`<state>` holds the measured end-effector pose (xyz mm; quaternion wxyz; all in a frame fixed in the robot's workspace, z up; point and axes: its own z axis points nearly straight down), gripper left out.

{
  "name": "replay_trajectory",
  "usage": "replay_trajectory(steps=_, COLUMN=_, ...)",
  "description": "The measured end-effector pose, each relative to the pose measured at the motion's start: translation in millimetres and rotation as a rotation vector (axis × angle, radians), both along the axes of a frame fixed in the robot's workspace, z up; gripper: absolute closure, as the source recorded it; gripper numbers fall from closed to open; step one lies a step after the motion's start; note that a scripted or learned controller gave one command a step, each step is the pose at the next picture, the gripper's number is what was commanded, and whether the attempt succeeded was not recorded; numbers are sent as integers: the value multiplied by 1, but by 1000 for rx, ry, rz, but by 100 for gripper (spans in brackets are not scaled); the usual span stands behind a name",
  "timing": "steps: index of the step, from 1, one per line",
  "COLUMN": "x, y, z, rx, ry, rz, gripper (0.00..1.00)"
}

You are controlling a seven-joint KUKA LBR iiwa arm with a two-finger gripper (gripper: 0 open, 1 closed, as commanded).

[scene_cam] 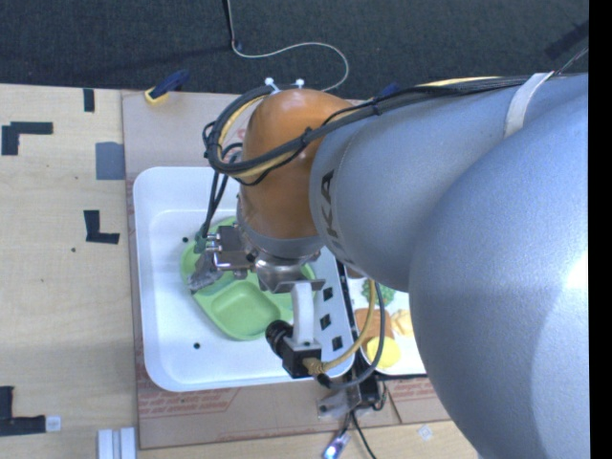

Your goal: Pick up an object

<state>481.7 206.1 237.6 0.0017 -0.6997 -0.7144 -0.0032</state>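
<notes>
The main risk is a miss. The green dish (239,309) is shallow and smooth, and it lies flat on the floor of the left bin (158,256), so the claw (206,273) can slide over its rim or push it aside instead of taking it. The arm (430,218) also covers much of the bin, so other things under it can be struck unnoticed.

The arm reaches from the right and bends down steeply, the orange band (282,175) above the wrist directly over the bin. The claw is low, at the dish's upper left edge. I cannot tell how far it is open, or whether it has hold of anything. Yellow things (387,338) lie near the right bin, partly hidden.
</notes>
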Motion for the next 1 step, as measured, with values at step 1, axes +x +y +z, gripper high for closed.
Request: replay_trajectory(steps=1, x=0, y=-10, z=7, rx=-9, ry=8, rz=-15, gripper=100)
